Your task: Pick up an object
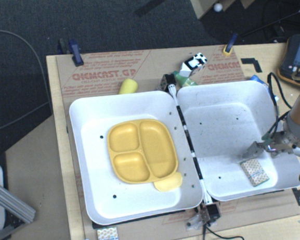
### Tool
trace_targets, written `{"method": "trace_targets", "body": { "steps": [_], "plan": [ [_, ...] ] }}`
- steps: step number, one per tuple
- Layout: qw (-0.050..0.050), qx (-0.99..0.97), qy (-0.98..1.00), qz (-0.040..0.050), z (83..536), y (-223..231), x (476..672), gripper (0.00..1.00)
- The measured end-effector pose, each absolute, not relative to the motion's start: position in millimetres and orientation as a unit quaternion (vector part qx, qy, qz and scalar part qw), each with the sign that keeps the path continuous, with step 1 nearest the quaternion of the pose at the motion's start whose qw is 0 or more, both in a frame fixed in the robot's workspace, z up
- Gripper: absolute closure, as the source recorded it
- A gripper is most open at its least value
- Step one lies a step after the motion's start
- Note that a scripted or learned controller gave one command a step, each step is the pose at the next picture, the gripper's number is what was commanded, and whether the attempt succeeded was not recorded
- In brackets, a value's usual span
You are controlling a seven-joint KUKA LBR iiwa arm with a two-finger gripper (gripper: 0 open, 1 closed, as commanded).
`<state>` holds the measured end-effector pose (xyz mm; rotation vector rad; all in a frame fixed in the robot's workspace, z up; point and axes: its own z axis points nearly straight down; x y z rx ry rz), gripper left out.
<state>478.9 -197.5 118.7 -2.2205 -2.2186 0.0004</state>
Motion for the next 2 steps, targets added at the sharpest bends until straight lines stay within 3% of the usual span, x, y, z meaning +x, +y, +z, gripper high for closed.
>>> {"method": "trace_targets", "body": {
  "steps": [1, 2],
  "plan": [
    [0.002, -0.707, -0.707, 0.0001, 96, -185, 478.7, 0.0],
    [0.0, -0.708, -0.707, -0.0005, 106, -185, 479.5, 1.0]
  ]
}}
